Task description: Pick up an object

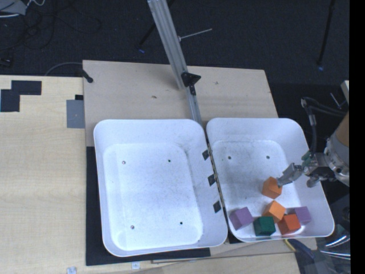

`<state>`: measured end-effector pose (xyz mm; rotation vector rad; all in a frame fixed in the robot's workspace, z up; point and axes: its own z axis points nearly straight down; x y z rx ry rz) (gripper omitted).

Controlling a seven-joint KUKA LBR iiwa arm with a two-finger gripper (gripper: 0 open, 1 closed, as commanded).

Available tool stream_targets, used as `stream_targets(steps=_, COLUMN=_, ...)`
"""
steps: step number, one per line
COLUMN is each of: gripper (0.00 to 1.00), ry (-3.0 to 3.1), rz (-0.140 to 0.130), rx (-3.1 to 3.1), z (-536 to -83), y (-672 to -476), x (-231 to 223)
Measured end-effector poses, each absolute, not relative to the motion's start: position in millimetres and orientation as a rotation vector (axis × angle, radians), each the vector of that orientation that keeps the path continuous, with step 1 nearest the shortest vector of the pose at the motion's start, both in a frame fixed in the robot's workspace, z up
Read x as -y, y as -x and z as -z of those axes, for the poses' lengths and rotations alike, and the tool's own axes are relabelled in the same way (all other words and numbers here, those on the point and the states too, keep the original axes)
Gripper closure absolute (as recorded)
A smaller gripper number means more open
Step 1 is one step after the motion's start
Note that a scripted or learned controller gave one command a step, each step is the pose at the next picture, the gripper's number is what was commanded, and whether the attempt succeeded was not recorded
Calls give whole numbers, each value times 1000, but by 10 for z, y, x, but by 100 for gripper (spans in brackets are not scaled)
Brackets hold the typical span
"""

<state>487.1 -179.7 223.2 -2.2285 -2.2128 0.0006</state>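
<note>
Orange block (271, 188): it sits in the right bin (251, 131), toward that bin's right side, apart from the other blocks and just above them in the view.
Gripper (283, 180): it reaches in from the right, tip at the block's upper right edge; you cannot tell from here whether it is released, clenched or grasping the block.
Neighbours: a second orange block (276, 209), a red block (290, 223), a green block (264, 226) and two purple blocks (242, 217) (302, 214) cluster along the bin's near edge.
Doing it well: centre the tip over the lone orange block before you close; it looks tilted, so expect it to twist or slide.
Risk: judged from this slant, a grip on one corner may just push it toward the cluster.
Left bin (108, 131): leave it out of the move.
</note>
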Motion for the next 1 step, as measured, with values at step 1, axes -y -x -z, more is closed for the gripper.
stream_targets(steps=1, gripper=0, ry=2220, rz=-2, rx=2221, z=-884, y=-5348, x=1953)
